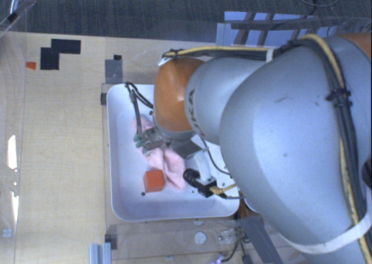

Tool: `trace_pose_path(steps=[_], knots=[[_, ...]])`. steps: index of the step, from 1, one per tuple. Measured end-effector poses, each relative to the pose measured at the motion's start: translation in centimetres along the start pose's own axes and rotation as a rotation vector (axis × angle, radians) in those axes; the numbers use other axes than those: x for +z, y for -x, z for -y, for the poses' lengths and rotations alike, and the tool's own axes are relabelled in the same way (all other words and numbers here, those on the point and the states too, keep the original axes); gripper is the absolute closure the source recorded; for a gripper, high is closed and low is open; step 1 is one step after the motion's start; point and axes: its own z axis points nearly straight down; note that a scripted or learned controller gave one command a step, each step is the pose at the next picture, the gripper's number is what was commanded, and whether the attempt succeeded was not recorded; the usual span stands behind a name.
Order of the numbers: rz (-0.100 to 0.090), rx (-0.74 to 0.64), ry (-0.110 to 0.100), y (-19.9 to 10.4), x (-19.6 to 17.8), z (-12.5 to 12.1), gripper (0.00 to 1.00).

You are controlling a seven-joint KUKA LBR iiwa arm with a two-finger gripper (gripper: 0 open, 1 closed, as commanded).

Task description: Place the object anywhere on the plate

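From my seat: end effector (152, 141) grip unreadable, small orange block (154, 181) at 7 o'clock beside crumpled pink cloth (168, 164); placing looks undone.

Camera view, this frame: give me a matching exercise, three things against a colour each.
Things:
1. block in the bin
2. cloth beside it
3. band above the arm's wrist

Colours:
A. pink
B. orange, rounded and glossy
C. orange-red, flat faces

Pairs: 1-C, 2-A, 3-B
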Motion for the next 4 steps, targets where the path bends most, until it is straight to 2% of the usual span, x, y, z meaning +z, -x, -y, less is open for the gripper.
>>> trace_pose_path(steps=[1, 2, 3, 4], knots=[[-0.005, -0.036, -0.026, 4.3, -7.8, 1.9, 1.00], [-0.004, 0.017, -0.014, 0.0, -0.3, 0.9, 1.00], [-0.003, -0.020, -0.027, 9.1, -0.9, -4.2, 1.00], [-0.009, -0.324, -0.024, 1.7, -7.1, -1.8, 1.00]])
